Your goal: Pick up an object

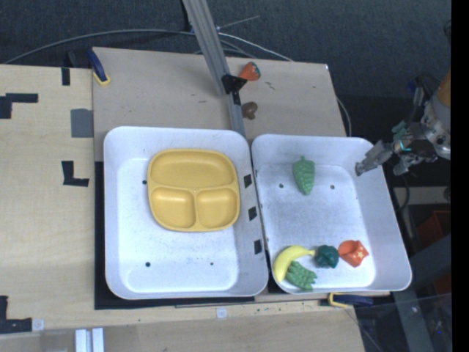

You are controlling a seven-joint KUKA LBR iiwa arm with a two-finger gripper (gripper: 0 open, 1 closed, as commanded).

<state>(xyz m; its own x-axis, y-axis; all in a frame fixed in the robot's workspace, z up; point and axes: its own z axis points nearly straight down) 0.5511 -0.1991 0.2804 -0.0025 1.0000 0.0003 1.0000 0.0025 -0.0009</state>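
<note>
Toys, four bunched at right bin (388, 218) near corner, leaf toy (304, 175) lying alone, easiest reach; gripper (381, 156) at rim, grip state unreadable

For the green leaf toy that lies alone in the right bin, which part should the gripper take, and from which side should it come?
Probably from straight above, closing across the narrow middle of the leaf. It lies flat with its long axis up and down the view, and the right bin floor around it is bare, so the fingers should fit on both sides. The gripper is at the bin's right rim.
</note>
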